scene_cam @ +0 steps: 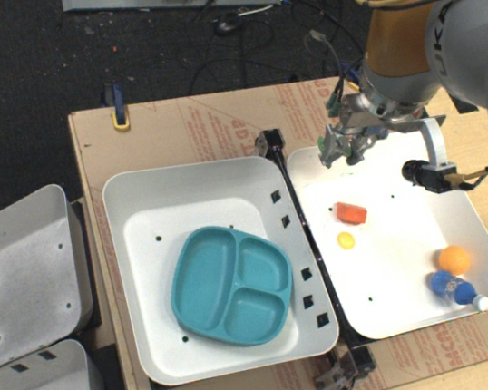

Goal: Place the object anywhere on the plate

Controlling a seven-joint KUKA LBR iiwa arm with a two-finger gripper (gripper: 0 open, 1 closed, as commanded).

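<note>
A teal plate (232,285) with three compartments lies in the left bin (128,217). In the right bin (408,301) an orange-red block (351,212) rests near the upper left, and a small yellow piece (346,240) lies just below it. An orange ball (453,259) and a blue bottle-like object (452,288) sit at the lower right. My gripper (343,152) hangs above the right bin's upper left corner, up and slightly right of the orange-red block. Nothing shows between its tips.
A divider with black clips (297,227) runs between the two bins. White lids (17,271) lie off the bench to the left. The brown bench edge (212,112) frames the bins, and cables lie on the dark floor beyond.
</note>
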